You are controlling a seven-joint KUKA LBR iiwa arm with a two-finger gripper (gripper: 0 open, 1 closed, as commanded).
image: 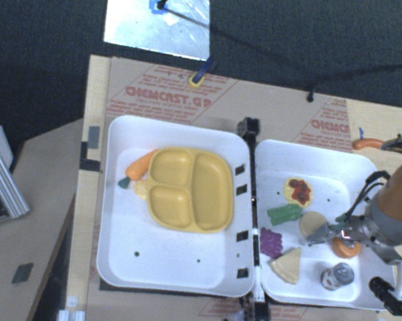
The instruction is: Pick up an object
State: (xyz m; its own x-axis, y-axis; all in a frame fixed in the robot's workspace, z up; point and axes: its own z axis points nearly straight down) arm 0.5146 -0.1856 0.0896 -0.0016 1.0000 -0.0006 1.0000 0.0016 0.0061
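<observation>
Nearest the camera, in the right bin (pixel 279 155), sit a pale cheese-like wedge (pixel 286 265) and a small shiny can (pixel 338 275). Just beyond them the gripper (pixel 330 235) hangs low over an orange round thing (pixel 346 248), beside a tan round piece (pixel 312 224). I cannot tell if it grips anything. To pick well, drop straight down and squeeze gently. The left bin (pixel 121 182) holds a smooth yellow tray (pixel 186 189) and a carrot (pixel 139 164).
</observation>
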